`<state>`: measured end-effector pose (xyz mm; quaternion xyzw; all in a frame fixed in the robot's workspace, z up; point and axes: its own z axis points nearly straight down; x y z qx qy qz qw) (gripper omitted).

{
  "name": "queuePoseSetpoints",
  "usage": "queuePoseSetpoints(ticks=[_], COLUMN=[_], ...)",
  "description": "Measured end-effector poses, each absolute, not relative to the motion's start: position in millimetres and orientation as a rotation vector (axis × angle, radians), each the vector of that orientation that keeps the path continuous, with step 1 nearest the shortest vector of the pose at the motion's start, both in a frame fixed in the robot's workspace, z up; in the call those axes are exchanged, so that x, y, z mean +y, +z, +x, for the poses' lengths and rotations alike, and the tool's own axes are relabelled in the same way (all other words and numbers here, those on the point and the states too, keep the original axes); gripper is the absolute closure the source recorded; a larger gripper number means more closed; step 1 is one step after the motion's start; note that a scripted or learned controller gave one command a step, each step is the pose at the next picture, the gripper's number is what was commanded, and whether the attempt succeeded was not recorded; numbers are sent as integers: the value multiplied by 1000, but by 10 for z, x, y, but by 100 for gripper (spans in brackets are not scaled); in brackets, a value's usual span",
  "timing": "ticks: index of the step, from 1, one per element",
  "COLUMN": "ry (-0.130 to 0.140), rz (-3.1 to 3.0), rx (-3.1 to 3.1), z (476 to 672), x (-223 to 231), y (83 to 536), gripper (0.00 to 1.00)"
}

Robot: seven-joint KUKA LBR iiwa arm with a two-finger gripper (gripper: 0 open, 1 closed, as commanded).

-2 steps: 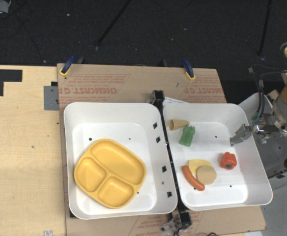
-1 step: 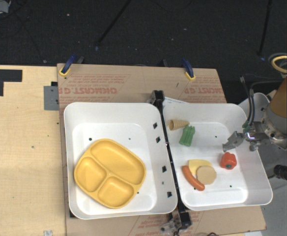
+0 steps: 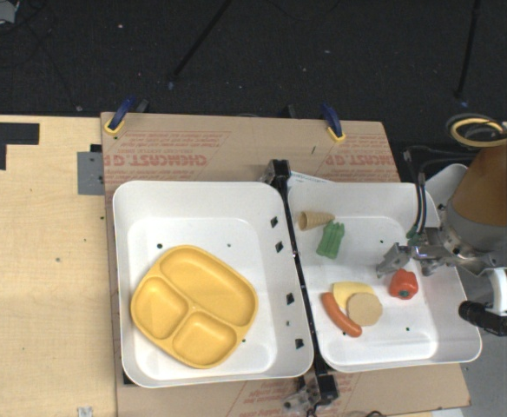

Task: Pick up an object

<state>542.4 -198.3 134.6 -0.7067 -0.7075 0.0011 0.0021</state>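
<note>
A grey robot arm with an orange band (image 3: 490,185) reaches in from the right side of the scene, over the right-hand white bin (image 3: 449,347). Its pincer (image 3: 401,259) sits low inside that bin, near the right wall, pointing left. Whether the pincer is released or clenched cannot be told from this view, and nothing is seen between its parts.

Just below the pincer, almost touching it, lies a small red tomato-like toy (image 3: 403,285) on the bin floor. Left of the pincer, a little apart, lies a green toy vegetable (image 3: 331,240). Just beyond that, farther left and slightly up, a tan ice-cream cone (image 3: 315,220) lies on its side, its open end facing left. Below and left of the pincer sits a cluster of three touching pieces: a pale yellow wedge (image 3: 351,290), a round tan cookie-like disc (image 3: 365,309) overlapping it, and an orange-red sausage (image 3: 341,314) lying at a slant along their left edge.

Far left of the pincer, beyond the black divider between the bins, the left white bin (image 3: 149,207) holds a yellow three-compartment plate (image 3: 194,306). Both bins rest on brown cardboard (image 3: 236,150) held by two blue and yellow clamps (image 3: 332,122) on the table (image 3: 36,259).
</note>
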Motion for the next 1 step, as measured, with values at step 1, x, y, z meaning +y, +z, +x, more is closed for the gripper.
queuePoseSetpoints(ticks=[1], ry=[1], rz=[-2221], rx=[-2221], z=[5430], x=[-1994], y=[1474], gripper=[100])
